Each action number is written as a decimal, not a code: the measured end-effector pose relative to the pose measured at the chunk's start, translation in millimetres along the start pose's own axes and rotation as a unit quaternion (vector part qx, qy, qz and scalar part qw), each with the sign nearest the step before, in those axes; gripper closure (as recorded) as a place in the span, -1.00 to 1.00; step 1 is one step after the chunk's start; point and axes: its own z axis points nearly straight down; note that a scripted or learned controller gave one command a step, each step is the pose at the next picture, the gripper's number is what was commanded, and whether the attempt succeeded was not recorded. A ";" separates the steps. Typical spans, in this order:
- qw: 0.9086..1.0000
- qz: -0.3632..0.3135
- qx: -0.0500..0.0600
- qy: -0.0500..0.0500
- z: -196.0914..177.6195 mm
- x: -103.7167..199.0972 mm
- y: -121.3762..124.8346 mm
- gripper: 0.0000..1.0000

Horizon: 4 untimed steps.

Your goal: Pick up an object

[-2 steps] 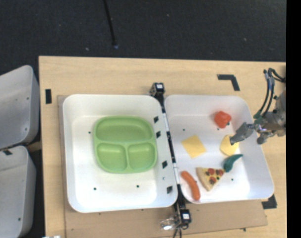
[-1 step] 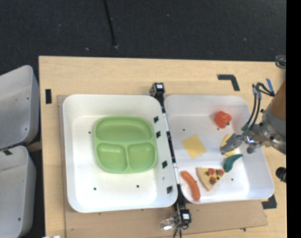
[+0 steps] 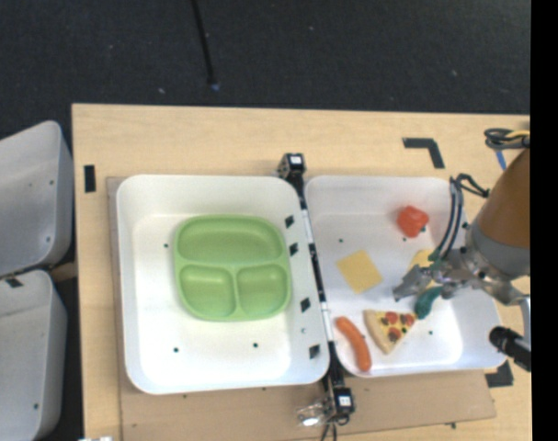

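White bins: two side by side on the wooden surface (image 3: 205, 136); the left bin (image 3: 141, 338) holds a green divided plate (image 3: 231, 266).
Right bin (image 3: 370, 200): red round piece (image 3: 412, 220), yellow cheese slice (image 3: 359, 271), pizza slice (image 3: 390, 327), orange sausage (image 3: 354, 342).
Claw (image 3: 424, 288): low over the right bin's right side, between the red piece and the pizza slice; how far open it is cannot be told.
In the way: a teal-green bit (image 3: 426, 302) and a yellow bit (image 3: 422, 259) crowd the claw.
Hard to make out: what those two bits are; the arm (image 3: 508, 219) is cut off at the right.
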 end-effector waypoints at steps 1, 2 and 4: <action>1.000 0.000 -0.001 -0.001 52.3 -1.2 -0.2 -1.00; 1.000 0.002 -0.003 0.000 39.0 -1.7 1.1 1.00; 1.000 -0.002 -0.006 -0.001 -65.7 -8.4 13.4 1.00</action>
